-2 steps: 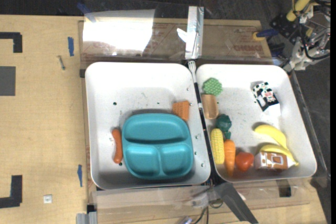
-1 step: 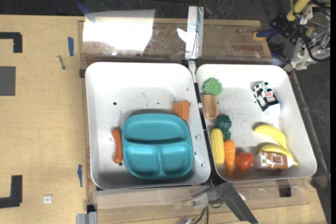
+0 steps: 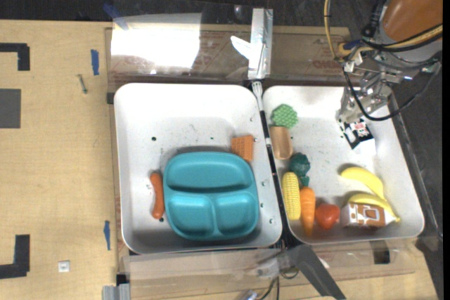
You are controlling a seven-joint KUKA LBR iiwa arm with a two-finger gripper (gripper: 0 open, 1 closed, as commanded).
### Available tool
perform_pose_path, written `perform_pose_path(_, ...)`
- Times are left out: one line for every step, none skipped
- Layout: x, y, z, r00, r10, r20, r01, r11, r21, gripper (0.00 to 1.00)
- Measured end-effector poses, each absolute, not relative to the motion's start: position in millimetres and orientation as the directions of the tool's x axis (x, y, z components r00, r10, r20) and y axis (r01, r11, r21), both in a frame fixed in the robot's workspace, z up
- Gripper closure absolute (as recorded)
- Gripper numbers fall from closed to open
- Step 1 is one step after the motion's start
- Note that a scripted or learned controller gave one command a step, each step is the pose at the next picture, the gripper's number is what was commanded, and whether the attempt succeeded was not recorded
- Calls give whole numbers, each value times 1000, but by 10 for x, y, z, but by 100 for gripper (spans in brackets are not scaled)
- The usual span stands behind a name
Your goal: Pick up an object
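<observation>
Yellow plastic bananas [image 3: 365, 183], two, lie in the right white bin [image 3: 320, 98], long axes slanting down-right. Beside them: one small printed carton [image 3: 363, 216], lettering illegible. One black-and-white card [image 3: 357, 131] sits at the tool [image 3: 355, 112]; tool opening cannot be told. One teal tray [image 3: 209, 194] occupies the left bin [image 3: 133, 151].
</observation>
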State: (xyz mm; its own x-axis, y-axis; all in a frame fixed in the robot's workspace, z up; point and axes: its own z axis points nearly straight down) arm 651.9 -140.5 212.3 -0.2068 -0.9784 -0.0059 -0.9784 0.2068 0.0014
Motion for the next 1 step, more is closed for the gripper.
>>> perform_pose_path(6694, -1440, 2720, -195, -981, -4, -981, 195, -15, 100)
